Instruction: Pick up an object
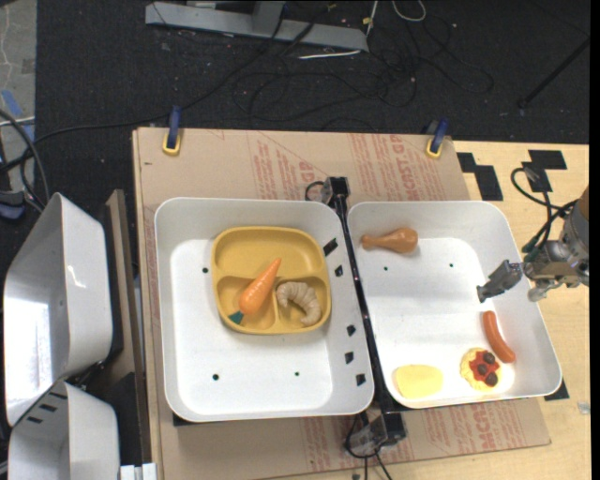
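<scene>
Sausage (498, 337) in right bin (441, 217) (cardboard bench (281, 159)).

A flat brown cardboard-covered surface (272, 159) printed with faded red lettering sits on a dark speckled carpet floor (84, 75), held at its far edge by two yellow-and-blue clamps (172, 141), one near each far corner. Thin black cables (246, 86) trail across the floor beyond that far edge, below a long grey metal bar (258, 26) lying at the top. Off the surface's left edge stand white rounded plastic tubs (52, 291), brightly lit from above.
</scene>
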`<state>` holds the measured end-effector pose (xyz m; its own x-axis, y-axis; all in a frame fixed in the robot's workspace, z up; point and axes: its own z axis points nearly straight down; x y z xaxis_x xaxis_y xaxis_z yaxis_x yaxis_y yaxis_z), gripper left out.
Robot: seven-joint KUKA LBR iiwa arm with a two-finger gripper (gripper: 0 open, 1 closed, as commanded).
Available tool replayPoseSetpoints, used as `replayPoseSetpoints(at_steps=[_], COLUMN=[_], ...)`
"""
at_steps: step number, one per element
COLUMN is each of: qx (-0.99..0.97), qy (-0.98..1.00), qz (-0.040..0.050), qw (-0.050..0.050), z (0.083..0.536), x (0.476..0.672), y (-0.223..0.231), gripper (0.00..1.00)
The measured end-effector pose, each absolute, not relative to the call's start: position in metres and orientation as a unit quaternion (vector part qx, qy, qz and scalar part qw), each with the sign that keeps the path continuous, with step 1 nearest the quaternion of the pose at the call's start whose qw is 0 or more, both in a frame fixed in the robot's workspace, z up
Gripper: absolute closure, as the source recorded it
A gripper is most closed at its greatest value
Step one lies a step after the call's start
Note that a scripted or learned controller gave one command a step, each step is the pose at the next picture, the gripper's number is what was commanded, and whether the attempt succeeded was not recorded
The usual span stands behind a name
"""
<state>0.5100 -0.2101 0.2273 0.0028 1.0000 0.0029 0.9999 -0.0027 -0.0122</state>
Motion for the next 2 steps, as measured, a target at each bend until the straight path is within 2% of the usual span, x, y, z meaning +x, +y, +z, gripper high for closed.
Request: replayPoseSetpoints(at_steps=[1,2], qx=[-0.707,-0.708], qy=[-0.707,-0.706], qz=[0.0003,0.0014], qw=[0.0,0.003], z=[0.234,0.173], x=[0.513,0.504], y=[-0.21,-0.209], gripper=[0.0,0.0])
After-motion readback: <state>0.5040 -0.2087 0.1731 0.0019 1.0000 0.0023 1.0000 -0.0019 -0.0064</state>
